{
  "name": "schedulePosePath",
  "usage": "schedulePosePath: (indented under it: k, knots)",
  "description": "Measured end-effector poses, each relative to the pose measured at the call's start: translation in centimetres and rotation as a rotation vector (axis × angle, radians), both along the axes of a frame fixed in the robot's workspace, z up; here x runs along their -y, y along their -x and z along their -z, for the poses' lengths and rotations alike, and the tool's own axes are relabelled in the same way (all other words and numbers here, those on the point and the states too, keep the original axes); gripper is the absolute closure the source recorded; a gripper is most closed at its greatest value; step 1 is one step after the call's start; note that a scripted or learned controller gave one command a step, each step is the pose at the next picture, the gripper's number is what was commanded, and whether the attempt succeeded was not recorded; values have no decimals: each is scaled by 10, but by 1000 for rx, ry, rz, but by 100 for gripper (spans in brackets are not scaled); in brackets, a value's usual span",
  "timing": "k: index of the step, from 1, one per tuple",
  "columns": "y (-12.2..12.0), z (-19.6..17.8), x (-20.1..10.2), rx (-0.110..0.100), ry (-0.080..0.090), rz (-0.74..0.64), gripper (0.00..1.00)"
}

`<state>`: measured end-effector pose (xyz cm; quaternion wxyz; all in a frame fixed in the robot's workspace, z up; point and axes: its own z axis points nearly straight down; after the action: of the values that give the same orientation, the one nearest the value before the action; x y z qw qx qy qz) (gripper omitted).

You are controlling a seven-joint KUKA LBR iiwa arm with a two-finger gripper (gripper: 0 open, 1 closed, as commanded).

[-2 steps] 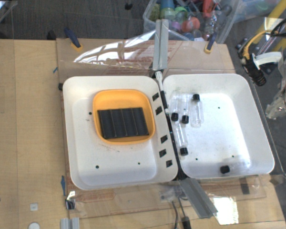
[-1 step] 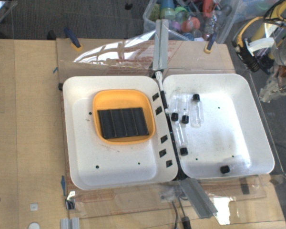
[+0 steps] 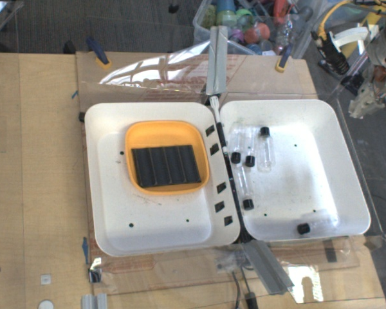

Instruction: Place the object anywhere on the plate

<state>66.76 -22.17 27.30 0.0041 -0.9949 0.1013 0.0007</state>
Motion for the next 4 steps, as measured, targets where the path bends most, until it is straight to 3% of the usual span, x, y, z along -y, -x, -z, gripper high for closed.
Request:
schedulePosePath:
  k: [1, 2, 3, 4]
  knots:
    - [-1, -43, -1, 0, 0, 11, 100]
    - [26, 80, 0, -9, 0, 8, 100]
    - [26, 79, 0, -9, 0, 9, 0]
    - [1, 50, 2, -2, 0, 3, 0]
